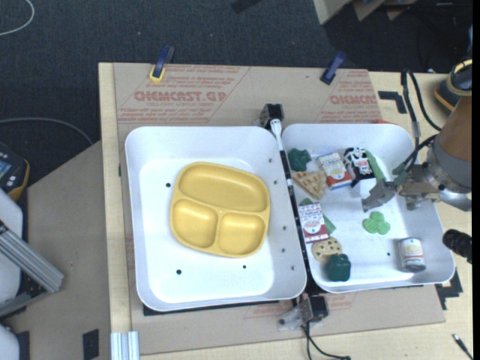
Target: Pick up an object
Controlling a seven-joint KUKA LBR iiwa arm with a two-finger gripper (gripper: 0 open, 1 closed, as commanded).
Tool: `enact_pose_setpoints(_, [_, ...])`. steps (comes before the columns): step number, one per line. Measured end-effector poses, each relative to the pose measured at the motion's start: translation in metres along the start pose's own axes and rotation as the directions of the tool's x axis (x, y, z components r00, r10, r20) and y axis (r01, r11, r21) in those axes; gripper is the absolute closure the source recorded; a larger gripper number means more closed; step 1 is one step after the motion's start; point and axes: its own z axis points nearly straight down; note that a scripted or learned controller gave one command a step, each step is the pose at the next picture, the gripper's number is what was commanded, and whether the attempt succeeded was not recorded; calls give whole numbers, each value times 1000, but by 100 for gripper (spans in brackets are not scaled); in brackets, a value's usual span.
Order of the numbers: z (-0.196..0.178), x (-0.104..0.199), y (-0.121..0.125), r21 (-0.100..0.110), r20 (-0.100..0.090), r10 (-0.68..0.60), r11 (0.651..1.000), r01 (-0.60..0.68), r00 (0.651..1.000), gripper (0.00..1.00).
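From the overhead camera, my end effector [379, 196] hangs over the right bin [427, 272], fingers spread and nothing between them. The nearest candidate is the green clover-shaped piece [376, 223], lying flat just below my fingertips on bare bin floor. To take it well I judge I should centre over it, come straight down and close across its narrow width, since a flat piece slips easily. The small can [411, 253] stands near it toward the bin's front corner, and I should keep clear of it. The black-and-white cow toy [360, 163] and small cartons [332, 169] crowd the far side, with more pieces along the divider. The left bin [146, 276] carries a yellow divided plate [220, 209], well apart.
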Motion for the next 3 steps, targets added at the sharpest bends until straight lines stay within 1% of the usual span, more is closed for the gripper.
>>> enact_pose_setpoints(1, [46, 5, -8, 8, -3, 0, 1000, 0, 1000, 0])
enact_pose_setpoints(2, [109, 1, -10, 8, -3, 1, 1000, -1, 1000, 0])
enact_pose_setpoints(3, [120, 2, -10, 4, -3, 0, 1000, 0, 1000, 0])
